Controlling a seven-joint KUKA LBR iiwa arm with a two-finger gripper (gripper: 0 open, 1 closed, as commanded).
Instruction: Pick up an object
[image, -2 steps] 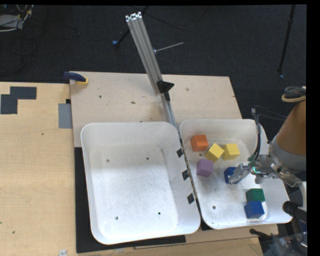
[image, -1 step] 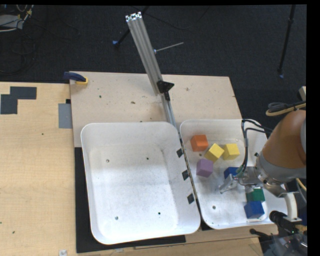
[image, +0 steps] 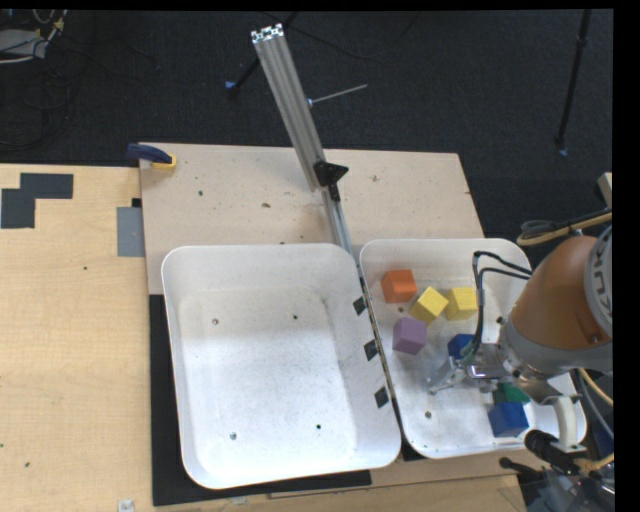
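Note:
The right bin (image: 437, 246) holds several small blocks: an orange one (image: 398, 285), two yellow ones (image: 432, 303) (image: 463, 301), a purple one (image: 409, 336), and a blue one (image: 460, 346). My gripper (image: 447, 377) is low inside this bin, just in front of the blue block and to the right of the purple one. The arm's orange band (image: 560, 290) covers the bin's right side. Another blue block (image: 508, 418) and a green piece (image: 513, 394) lie near the bin's front right corner, partly under the wrist.
The left bin (image: 260, 255) adjoins the right one along a shared wall with black clips (image: 370, 350). A slanted aluminium pole (image: 295, 110) rises from behind the bins. A blue clamp (image: 150, 154) sits on the bench's far left corner.

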